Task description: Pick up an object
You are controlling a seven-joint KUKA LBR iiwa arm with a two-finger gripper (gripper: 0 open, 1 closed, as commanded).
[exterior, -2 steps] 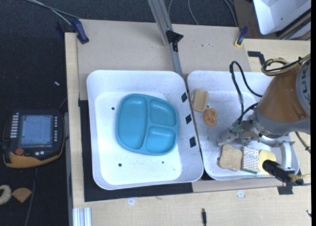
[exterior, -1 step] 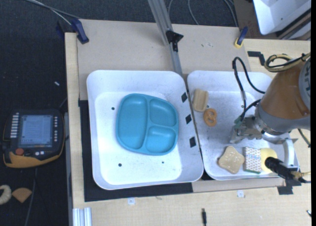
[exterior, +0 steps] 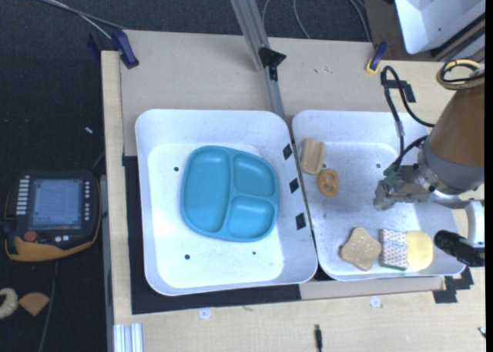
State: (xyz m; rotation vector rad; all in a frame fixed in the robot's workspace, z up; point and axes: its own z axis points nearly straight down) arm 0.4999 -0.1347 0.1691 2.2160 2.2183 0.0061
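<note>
We see two white bins side by side on the bench. The left bin (exterior: pixel 154 189) holds a blue divided plate (exterior: pixel 229 192), lying flat near its middle. The right bin (exterior: pixel 347 131) holds the loose pieces that the task could take: a tan bread-like piece (exterior: pixel 311 155) against the wall next to the left bin, a small pretzel-shaped piece (exterior: pixel 328 182) just below it, a cracker-like slice (exterior: pixel 361 249) near the front edge, and beside that a patterned sponge-like block (exterior: pixel 394 249) touching a pale yellow round piece (exterior: pixel 419 250).

The gripper (exterior: pixel 387 192) hangs over the right side of this bin, coming in from the right on the grey arm (exterior: pixel 462 142). It sits over bare bin floor, above the front cluster and well apart from the pretzel piece. Whether its tips are apart or together we cannot tell, since the wrist hides them; nothing shows between them, so we judge that no object is held.

We take the task as barely begun. The front three pieces lie crowded together, so a grab there may catch two or push one aside. The pretzel piece stands more alone and, in our view, offers the cleaner target, though it is small and flat
</note>
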